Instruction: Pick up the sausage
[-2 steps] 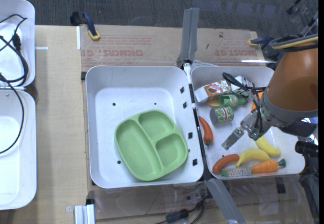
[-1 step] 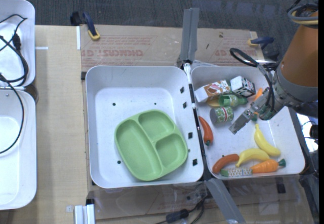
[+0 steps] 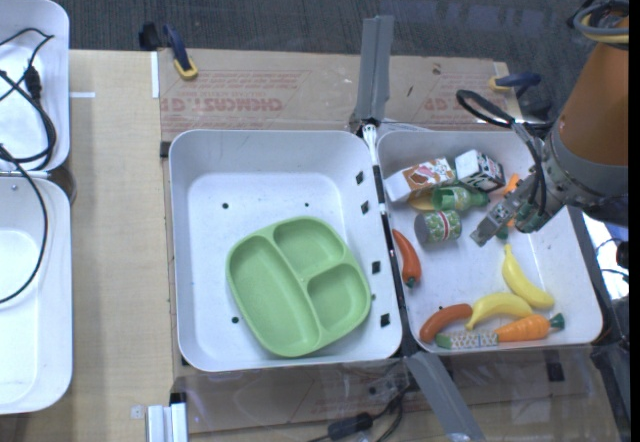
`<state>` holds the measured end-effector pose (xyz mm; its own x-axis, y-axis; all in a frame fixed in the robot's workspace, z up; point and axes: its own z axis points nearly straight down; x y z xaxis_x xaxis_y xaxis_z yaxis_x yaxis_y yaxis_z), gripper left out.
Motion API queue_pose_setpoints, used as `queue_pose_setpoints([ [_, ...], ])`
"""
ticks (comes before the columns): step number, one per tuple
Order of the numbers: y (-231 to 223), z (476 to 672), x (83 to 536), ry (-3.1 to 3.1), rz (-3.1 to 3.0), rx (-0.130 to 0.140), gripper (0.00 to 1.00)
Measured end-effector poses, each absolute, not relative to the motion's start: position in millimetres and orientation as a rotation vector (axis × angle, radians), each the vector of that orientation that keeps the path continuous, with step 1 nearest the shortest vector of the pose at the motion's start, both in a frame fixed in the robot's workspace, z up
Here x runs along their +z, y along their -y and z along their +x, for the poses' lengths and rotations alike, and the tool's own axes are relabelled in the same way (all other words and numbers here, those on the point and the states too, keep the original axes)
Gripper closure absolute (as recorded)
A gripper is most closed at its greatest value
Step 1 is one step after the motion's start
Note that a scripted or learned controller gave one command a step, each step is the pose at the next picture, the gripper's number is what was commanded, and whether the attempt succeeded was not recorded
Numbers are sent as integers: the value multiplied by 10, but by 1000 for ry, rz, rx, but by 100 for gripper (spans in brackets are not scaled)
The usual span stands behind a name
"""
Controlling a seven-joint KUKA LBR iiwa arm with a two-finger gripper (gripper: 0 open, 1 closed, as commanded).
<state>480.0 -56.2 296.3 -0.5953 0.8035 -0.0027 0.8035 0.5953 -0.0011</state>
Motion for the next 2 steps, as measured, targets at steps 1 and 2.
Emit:
queue_pose_setpoints([
  [1,562,4800,2963,-2804,1412,-4,0],
  [2,179,5040,1942,-2977,1010,-2,0],
])
